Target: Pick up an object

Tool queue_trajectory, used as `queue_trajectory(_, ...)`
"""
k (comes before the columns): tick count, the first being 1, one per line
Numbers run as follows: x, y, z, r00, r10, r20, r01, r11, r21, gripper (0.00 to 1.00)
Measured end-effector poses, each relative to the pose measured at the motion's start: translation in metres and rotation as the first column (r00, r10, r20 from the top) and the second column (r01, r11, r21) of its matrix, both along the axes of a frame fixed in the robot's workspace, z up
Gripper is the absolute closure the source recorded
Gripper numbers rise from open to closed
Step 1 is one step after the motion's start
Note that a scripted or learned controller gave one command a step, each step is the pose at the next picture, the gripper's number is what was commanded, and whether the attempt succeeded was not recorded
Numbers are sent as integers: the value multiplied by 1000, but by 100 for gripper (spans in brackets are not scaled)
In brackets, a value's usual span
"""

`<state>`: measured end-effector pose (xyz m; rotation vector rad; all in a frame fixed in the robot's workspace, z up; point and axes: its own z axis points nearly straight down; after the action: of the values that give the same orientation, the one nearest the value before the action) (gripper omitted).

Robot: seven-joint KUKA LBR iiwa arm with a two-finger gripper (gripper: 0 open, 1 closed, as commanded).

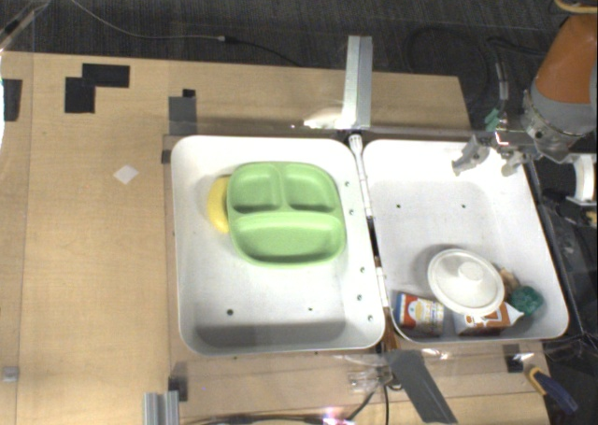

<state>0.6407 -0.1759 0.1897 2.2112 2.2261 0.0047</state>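
Hovering at the top right corner of the right bin (411, 171), the claw (488, 154) is sitting with its two fingers spread apart and nothing between them, so this is looking like the approach step, grasp not yet made. Candidate objects are lying well apart from it: a white round lid-like dish (466, 280) near the bin's front, touching a small carton (422, 313) at its left and a flat packet (486, 320) under its front edge, with a green lump (528, 300) just beside at the right corner. Left bin (201, 255) is carrying a green divided tray (284, 211) with a yellow item (218, 205) peeking out beside its left edge, touching it. Judging from this, the next move is calling for travelling toward the front cluster, lining the fingers over one piece, probably the carton or green lump as the easier grips, then descending and closing. Crowding there is risking a bump or a slip.
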Motion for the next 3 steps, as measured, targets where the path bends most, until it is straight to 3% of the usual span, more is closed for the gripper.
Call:
queue_trajectory(1, -3, 43, -74, 1000, -8, -1, 8, 1000, 0, 0)
queue_trajectory(2, 30, 49, 18, 998, 65, 4, -65, 998, -1, 0)
queue_trajectory(3, -8, 44, -64, 992, 124, -1, -124, 992, 0, 0)
